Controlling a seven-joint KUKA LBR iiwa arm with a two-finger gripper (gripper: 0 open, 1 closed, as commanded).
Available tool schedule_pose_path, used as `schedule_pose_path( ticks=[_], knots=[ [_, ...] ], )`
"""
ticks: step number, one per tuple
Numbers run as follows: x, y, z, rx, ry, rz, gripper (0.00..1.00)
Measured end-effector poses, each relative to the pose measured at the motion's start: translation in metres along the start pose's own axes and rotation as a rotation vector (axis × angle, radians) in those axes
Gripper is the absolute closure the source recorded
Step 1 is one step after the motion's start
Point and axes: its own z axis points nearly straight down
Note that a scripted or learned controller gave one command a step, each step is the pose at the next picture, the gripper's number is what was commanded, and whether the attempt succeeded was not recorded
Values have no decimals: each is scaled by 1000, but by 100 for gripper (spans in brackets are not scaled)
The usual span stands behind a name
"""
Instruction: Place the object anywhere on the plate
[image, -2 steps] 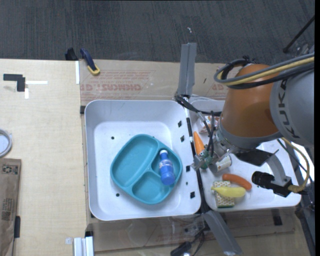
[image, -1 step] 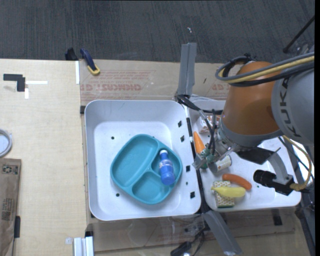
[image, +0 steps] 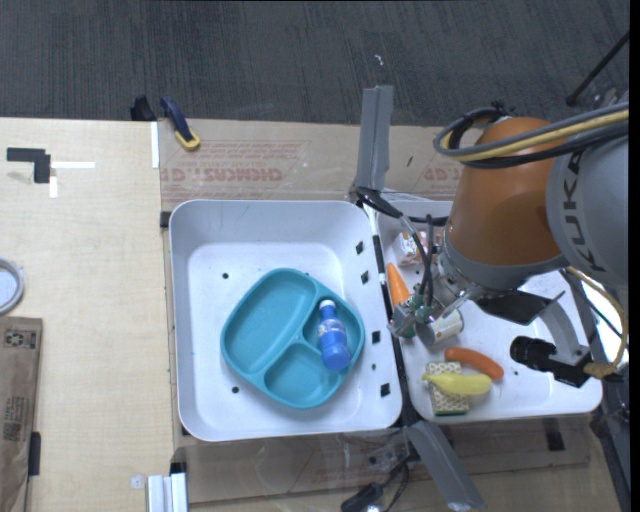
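Where the left bin (image: 185, 300) spreads its smooth white floor, a teal plate (image: 262, 330) of glossy plastic sits at the centre. It is a rounded oval, divided by raised ridges into three compartments. The task's thing, a small blue bottle (image: 333, 335) with a white cap and a pale label too small to read, lies on its side on the plate. It rests at the plate's 3 o'clock edge, cap toward 12 o'clock.

The gripper (image: 425, 322) hangs at the 9 o'clock side of the right bin (image: 540, 395), just beside the wall between the two bins. Whether it is open or closed I cannot tell, as the wrist hides it.

Just beside it at 11 o'clock a tapered orange carrot (image: 398, 283) lies against the bin wall. At the gripper's 4 o'clock lie a smooth red-orange sausage shape (image: 475, 361), then a curved yellow banana (image: 460, 382). The banana rests on a coarse yellow-green sponge (image: 450, 402).

The grey arm (image: 600, 210) shows the dark letters "KUK" at the picture's 3 o'clock edge. The brown board (image: 270, 160) beyond the left bin carries red print that reads upside down and is not clear enough to spell.
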Motion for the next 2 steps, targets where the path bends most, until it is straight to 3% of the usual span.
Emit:
schedule_pose_path(
  ticks=[1, 2],
  knots=[
    [-2, 0, -5, 6, 0, 2, 100],
    [36, 30, 46, -16, -1, -99, 100]
  ],
)
